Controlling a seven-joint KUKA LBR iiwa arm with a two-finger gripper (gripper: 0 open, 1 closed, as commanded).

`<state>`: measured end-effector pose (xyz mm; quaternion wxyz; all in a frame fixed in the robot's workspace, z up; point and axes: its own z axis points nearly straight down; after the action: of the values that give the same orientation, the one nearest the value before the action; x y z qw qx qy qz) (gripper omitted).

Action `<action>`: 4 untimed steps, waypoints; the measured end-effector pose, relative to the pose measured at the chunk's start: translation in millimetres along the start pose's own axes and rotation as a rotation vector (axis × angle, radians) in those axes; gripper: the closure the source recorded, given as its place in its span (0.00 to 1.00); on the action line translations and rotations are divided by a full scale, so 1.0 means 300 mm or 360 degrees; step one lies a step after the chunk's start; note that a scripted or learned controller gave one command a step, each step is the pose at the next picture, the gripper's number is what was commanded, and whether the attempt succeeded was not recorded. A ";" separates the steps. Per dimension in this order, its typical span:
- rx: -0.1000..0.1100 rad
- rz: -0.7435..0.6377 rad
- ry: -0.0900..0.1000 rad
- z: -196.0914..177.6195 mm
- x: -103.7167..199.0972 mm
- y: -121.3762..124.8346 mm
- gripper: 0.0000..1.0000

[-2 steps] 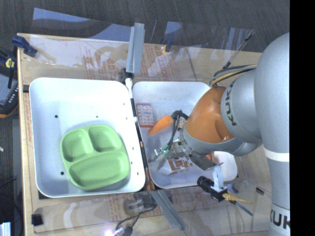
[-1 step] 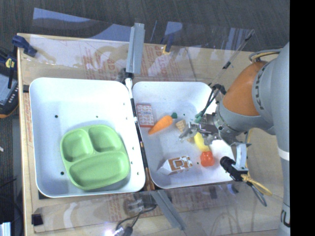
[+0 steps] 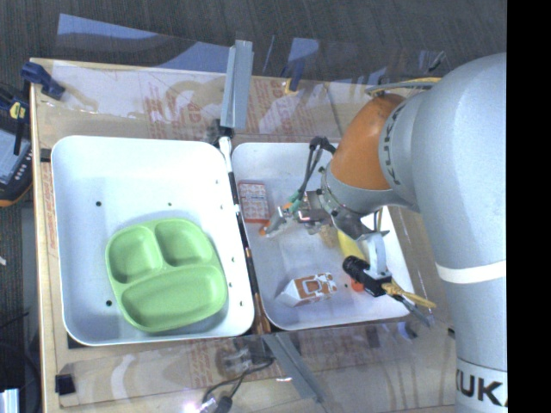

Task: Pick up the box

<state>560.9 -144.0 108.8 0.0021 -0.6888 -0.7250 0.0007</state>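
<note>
I read "KUKA" in dark letters on the arm's grey base [image 3: 479,390] at the lower right, cut off by the edge. The small red-and-white box [image 3: 252,201] and the brown-and-white carton [image 3: 312,288] carry print too small to read.

My arm [image 3: 465,188] is grey, banded orange; the plate [image 3: 166,275] green, both bins [image 3: 77,231] white, the box [image 3: 253,201] red-and-white.

Grey arm [image 3: 456,188] entering from the right, orange-banded wrist bent down, hand [image 3: 288,216] low (fingers unclear)
</note>
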 end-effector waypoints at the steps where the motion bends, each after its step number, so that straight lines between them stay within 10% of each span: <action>1: -0.0018 -0.0096 -0.0006 0.038 0.055 0.246 0.00; 2: -0.0027 -0.0106 -0.0022 -0.006 0.046 0.251 1.00; 3: -0.0026 -0.0107 -0.0021 -0.006 0.048 0.251 0.00; 4: -0.0001 -0.0113 -0.0002 -0.110 -0.001 -0.113 0.00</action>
<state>527.2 -146.1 141.8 0.0014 -0.6627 -0.7489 0.0006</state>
